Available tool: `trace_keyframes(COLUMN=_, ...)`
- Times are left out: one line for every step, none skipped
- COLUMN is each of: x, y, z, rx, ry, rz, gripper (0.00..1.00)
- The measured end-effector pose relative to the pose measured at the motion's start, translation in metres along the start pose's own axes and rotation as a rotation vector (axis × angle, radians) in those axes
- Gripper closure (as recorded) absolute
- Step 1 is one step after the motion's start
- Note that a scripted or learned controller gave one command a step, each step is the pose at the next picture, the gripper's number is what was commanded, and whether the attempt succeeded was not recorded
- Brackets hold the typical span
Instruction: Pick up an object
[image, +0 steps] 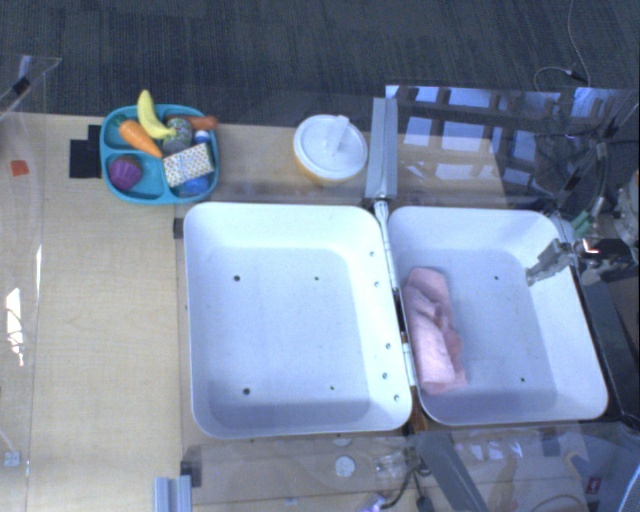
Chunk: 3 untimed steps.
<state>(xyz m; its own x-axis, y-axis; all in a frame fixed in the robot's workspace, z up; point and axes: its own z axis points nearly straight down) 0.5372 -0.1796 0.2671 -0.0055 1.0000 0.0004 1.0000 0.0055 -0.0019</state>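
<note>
Pale pink cloth (435, 328), soft and crumpled, bunched into a long lump with folds and a slightly darker pink along its right side. Lying in the right bin (560, 400), hard against that bin's left wall, running from about the middle of the wall down toward the near left corner. Gripper (548, 262) at the far right edge of the same bin, near its upper right corner, seen as a small grey metal piece slanting down to the left from the dark mass of the arm. Well apart from the cloth: bare white bin floor between the two, cloth low and left, gripper high and right. Nothing seen between the fingers; too small and blurred to tell whether spread or closed. Left bin (200, 300) just beside, sharing the middle divider. Beyond the bins on the bench, a blue tray (115, 190) of toy food and a white lidded cup (330, 148).
</note>
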Motion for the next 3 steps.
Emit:
trace_keyframes(x=0.039, y=-0.036, z=0.045, rx=0.000, ry=0.001, rz=0.136, gripper=0.00)
trace_keyframes(x=0.092, y=0.056, z=0.170, rx=-0.002, ry=0.000, rz=0.045, gripper=0.00)
trace_keyframes(x=0.118, y=0.053, z=0.083, rx=-0.003, ry=0.000, rz=-0.022, gripper=0.00)
